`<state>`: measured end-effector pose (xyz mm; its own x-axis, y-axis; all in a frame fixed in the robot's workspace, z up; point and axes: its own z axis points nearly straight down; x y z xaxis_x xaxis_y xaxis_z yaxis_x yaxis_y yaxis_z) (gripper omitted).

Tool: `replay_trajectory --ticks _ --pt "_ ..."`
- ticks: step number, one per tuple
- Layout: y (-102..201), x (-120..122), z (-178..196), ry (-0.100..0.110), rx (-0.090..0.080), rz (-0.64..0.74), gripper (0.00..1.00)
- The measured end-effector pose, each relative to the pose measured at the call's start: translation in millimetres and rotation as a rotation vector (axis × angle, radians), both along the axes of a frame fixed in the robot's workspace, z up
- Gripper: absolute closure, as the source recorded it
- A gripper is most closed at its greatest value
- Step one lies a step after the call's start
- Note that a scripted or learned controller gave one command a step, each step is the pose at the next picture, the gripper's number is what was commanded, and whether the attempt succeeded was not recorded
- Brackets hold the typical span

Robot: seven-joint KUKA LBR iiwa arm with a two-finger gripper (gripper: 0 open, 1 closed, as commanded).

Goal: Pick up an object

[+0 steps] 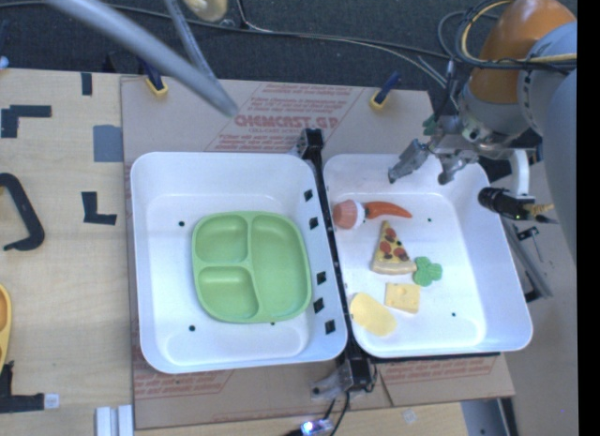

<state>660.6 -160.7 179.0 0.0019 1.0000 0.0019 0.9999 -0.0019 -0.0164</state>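
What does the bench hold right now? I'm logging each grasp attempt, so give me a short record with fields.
left bin: holds a green divided tray
right bin: holds toy foods
items in right bin: pizza slice, red chili pepper, pink round piece, green broccoli piece, cheese cube, yellow chip
gripper: open, above the right bin's far edge
held object: none between the fingers
nearest item to gripper: red chili pepper, apart from it

Even, soft overhead light; slightly grainy picture.
The two shallow white plastic bins (469,326) look bright without glare; the grey metal pole (112,22) far left of the gripper is blurred.
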Motion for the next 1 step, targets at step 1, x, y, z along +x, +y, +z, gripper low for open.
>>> replay_trajectory --ticks 1 --pt "0.4 3.4 10.0 -0.015 -0.002 0.003 0.00"
